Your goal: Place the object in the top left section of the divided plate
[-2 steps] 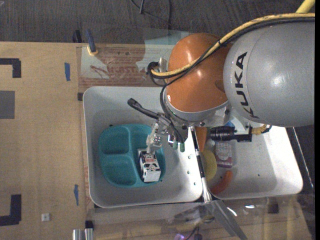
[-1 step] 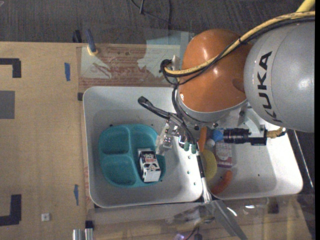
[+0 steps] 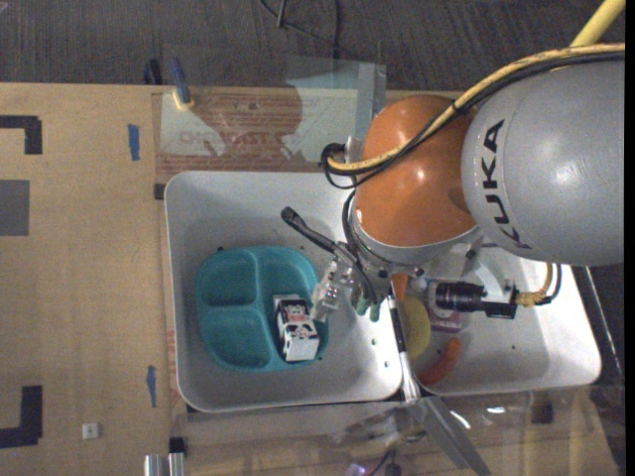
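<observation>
A teal divided plate (image 3: 238, 310) lies in the left white bin (image 3: 184, 266). A small white box with black and red print (image 3: 297, 329) rests on the plate's lower right part, by its rim. My gripper (image 3: 330, 294) hangs just above and to the right of the box, close to its upper corner, over the plate's right edge. The grey arm with its orange band (image 3: 412, 181) hides much of the area behind it. The plate's two upper sections hold nothing.
In the right bin (image 3: 571, 365) lie a yellow item (image 3: 418, 331) and an orange-red item (image 3: 443, 361), partly under the arm. A black cable (image 3: 303, 224) arcs over the left bin near the wrist. Tan bench surface lies to the left.
</observation>
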`<state>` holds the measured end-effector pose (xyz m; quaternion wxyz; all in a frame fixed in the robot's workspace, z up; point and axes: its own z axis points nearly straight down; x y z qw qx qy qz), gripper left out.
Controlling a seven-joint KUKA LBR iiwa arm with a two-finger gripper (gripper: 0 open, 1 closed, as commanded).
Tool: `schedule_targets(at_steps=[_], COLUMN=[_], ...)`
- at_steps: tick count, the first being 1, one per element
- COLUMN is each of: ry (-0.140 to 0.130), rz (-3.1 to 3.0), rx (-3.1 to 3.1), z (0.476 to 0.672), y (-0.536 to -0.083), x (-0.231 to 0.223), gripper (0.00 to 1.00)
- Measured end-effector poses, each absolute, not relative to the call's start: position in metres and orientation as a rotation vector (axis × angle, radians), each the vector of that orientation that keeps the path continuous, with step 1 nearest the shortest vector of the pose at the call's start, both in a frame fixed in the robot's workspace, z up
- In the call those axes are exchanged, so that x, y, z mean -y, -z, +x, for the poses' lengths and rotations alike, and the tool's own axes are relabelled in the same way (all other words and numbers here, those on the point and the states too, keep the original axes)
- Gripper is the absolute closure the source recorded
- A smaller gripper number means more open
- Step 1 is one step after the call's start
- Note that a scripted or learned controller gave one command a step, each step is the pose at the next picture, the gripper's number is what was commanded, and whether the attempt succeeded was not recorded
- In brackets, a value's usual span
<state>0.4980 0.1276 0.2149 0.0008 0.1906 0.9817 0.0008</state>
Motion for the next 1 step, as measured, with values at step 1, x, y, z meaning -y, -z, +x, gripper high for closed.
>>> schedule_targets(at_steps=[1], ry=[-0.004], rz=[0.524], rx=[-3.093], z=[0.5131], y=[-0.2623], x=[-0.1305], gripper=[1.00])
